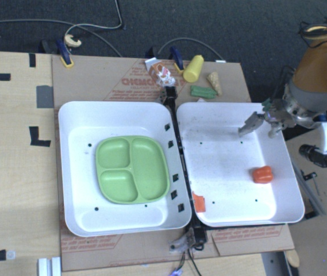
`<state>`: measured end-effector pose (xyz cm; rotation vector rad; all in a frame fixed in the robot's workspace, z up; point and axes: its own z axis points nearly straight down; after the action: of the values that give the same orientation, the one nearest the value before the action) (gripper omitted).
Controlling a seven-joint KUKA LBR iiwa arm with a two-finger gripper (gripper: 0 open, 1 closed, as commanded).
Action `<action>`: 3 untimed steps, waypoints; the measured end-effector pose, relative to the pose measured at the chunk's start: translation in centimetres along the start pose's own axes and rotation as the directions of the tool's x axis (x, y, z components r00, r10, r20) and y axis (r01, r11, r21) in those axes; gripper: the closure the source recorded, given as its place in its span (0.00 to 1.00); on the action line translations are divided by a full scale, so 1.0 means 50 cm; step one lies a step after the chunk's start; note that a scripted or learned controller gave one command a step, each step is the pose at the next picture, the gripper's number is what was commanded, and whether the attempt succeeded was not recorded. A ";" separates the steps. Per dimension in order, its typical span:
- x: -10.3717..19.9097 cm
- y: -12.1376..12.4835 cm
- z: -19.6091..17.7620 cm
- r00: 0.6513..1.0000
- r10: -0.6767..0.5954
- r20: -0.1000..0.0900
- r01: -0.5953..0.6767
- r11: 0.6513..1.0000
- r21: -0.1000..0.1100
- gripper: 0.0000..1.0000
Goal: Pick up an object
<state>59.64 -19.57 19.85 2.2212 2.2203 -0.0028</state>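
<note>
My claw [260, 123] hangs over the far right corner of the right bin [278, 211], its two grey fingers spread apart with nothing between them. My arm comes in from the right, the orange band sitting just above the wrist.

The thing I could pick, a small orange-red block [262, 175], lies on the floor of that same bin, near its right wall and well apart from my claw, closer to the camera than I am. A smaller orange piece [198, 202] sits at the bin's near left corner, against the divide between the bins.

The left bin [77, 211] holds a green divided plate [133, 169], lying flat in its middle.

Beyond the bins, on the cardboard sheet covering the desk [14, 171], rest a yellow bottle-like thing [193, 68], a green stick [203, 92] and a tan piece [214, 83], all close together.
</note>
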 end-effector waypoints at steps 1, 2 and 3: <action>-0.056 -0.082 0.020 1.000 0.000 -0.001 0.000 1.000 0.001 0.00; -0.041 -0.092 0.223 1.000 -0.002 -0.001 0.002 1.000 -0.004 0.00; -0.056 -0.210 0.224 1.000 0.000 0.000 0.000 1.000 -0.005 0.00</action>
<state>49.11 -22.41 8.67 2.2184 2.2181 0.0028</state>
